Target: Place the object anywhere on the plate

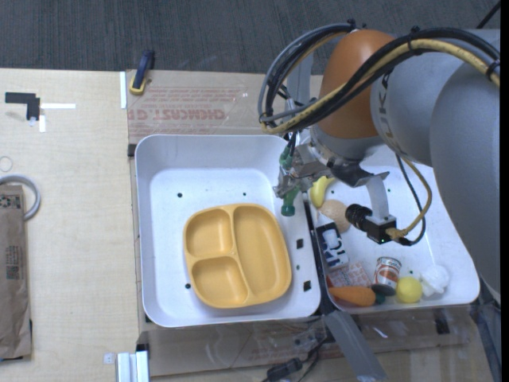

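While the fingers [288, 191] hang over the left bin [159, 213], grip unclear, the yellow plate [237, 255] lies there.

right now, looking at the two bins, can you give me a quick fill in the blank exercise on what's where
1. The yellow plate has ____ compartments.
2. The plate lies in the ____ bin as the camera sees it.
3. The carrot in the other bin is coloured ____.
4. The gripper hangs over the wall ____ the two bins.

Missing words: three; left; orange; between
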Controlling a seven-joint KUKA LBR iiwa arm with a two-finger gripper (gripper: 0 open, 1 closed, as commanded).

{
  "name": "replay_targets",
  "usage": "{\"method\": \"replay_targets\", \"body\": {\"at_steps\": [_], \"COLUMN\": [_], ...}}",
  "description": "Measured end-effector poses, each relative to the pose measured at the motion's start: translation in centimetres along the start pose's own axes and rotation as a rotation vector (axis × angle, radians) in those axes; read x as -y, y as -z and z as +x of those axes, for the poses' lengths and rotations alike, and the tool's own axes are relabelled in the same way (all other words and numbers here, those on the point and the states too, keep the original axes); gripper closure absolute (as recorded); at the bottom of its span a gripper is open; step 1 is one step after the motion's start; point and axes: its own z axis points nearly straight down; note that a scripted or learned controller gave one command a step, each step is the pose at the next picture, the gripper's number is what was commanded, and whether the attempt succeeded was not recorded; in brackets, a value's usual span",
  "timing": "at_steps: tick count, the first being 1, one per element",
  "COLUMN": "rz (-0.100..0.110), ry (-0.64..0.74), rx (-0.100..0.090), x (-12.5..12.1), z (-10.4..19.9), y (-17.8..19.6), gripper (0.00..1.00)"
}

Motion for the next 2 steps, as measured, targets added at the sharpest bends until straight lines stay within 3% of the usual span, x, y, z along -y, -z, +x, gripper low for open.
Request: {"method": "replay_targets", "body": {"at_steps": [1, 2], "rz": [-0.002, 0.001], "ry": [0.100, -0.321], "rx": [-0.001, 0.001], "x": [5.7, -0.8], "z": [6.6, 6.5], "y": [0.8, 4.4], "gripper": [1.00, 1.00]}}
